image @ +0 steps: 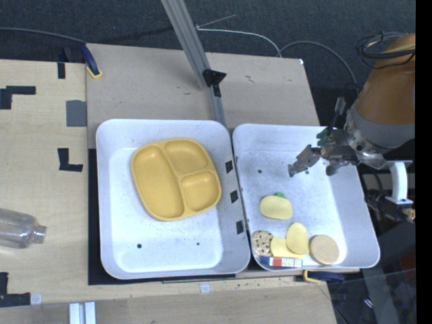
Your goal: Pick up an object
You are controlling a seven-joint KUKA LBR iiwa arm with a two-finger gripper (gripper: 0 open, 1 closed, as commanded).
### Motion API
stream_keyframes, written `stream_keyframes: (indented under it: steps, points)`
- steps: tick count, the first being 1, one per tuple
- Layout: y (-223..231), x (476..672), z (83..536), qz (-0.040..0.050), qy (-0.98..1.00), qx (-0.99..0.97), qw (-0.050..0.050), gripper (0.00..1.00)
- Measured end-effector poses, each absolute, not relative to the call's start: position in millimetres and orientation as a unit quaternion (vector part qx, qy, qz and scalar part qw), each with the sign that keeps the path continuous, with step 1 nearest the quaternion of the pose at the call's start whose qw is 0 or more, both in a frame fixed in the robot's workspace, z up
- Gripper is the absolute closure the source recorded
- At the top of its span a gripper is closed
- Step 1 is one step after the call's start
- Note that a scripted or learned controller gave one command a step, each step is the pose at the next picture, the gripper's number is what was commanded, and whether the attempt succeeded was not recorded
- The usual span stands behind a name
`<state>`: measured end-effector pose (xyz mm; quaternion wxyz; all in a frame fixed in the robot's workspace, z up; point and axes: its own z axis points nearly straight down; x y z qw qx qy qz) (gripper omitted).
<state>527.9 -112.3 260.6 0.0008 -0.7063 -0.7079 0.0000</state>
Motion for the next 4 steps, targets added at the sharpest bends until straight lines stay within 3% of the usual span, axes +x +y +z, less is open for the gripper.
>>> stream_keyframes:
  steps: [1, 2, 3, 4]
  points:
    - [-112.6, 551.6, 247.1, 0.0011, -0.708, -0.707, 0.0, 0.0]
    - [-111.2, 551.4, 257.6, 0.0, -0.708, -0.706, 0.001, 1.0]
    - [-98.3, 586.7, 274.3, -0.0011, -0.709, -0.705, -0.001, 1.0]
    - [-75.6, 628.2, 263.8, 0.0003, -0.708, -0.706, 0.0, 1.0]
